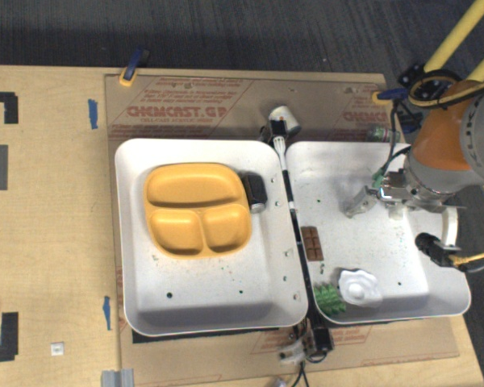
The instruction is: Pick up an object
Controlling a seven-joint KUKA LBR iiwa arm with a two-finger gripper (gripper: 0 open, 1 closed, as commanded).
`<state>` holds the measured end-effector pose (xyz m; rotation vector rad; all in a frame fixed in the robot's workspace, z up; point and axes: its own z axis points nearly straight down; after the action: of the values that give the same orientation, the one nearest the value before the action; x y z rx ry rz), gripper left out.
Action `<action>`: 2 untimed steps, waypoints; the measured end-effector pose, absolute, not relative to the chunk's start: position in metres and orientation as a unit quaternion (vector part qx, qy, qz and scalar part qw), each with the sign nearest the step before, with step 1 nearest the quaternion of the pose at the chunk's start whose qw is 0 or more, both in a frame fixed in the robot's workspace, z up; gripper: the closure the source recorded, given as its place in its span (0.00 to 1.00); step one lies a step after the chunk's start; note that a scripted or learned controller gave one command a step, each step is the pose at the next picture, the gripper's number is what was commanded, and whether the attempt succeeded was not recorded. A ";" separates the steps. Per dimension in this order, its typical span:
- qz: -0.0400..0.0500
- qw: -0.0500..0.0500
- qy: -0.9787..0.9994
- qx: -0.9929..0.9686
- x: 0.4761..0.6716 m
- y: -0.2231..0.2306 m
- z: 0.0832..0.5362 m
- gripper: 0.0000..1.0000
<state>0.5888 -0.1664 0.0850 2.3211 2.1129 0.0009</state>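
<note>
Plywood-topped worktop (48, 240) carries two shallow white bins side by side, the left bin (145, 297) and the right bin (436, 293). Grey arm with its orange band (444, 139) reaches in from 3 o'clock and hangs over the right bin's upper half. A yellow divided tray (198, 208) fills the left bin's upper middle, with a small black object (254, 190) touching its 3 o'clock edge. The hand (361, 202) points toward 9 o'clock low over bare bin floor; whether it is spread or closed cannot be made out, and nothing is seen in it. The likeliest candidates lie in the right bin: a crumpled white item (360, 285) at 6 o'clock, a green piece (329, 298) touching its left side, and a brown bar (311, 243) along the 9 o'clock wall. By the look of it, this is the approach stage, with no grasp made. Next, the arm would need to travel toward 6 o'clock, settle above one piece and descend squarely.
</note>
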 end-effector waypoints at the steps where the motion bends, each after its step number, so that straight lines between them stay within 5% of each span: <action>1: 0.001 0.001 0.739 0.673 0.639 -0.146 0.085 0.00; 2: 0.000 -0.001 0.683 0.730 0.555 -0.095 0.085 0.00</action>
<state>0.5548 -0.0946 0.0852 2.2953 2.1469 0.0007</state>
